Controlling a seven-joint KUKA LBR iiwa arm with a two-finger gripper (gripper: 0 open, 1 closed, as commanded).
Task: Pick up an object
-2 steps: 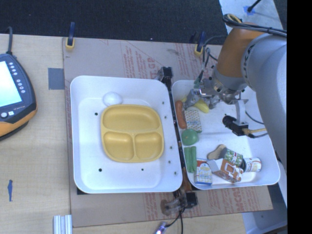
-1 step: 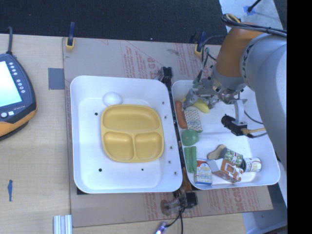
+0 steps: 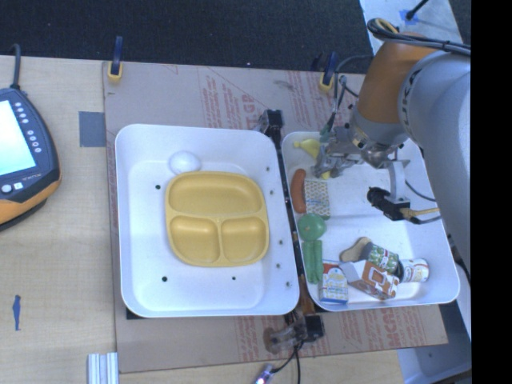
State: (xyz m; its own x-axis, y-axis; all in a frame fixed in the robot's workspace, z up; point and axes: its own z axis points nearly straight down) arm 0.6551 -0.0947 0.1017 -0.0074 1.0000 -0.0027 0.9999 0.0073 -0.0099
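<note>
Bench: bare wood with a taped cardboard sheet (image 3: 200,94) under both bins. Near edge of right bin (image 3: 436,294): carton (image 3: 334,285), bottle (image 3: 392,264), green ladle (image 3: 311,242) with its long axis running near to far, bowl end far. Beyond it, sausage (image 3: 298,190), upright along the left wall. Left bin (image 3: 136,214) holds a yellow tray (image 3: 216,217) and a white egg (image 3: 185,162). Gripper (image 3: 330,165) low over the far end, beside a banana (image 3: 308,145); finger state cannot be told. Pendant (image 3: 20,158) far left
</note>
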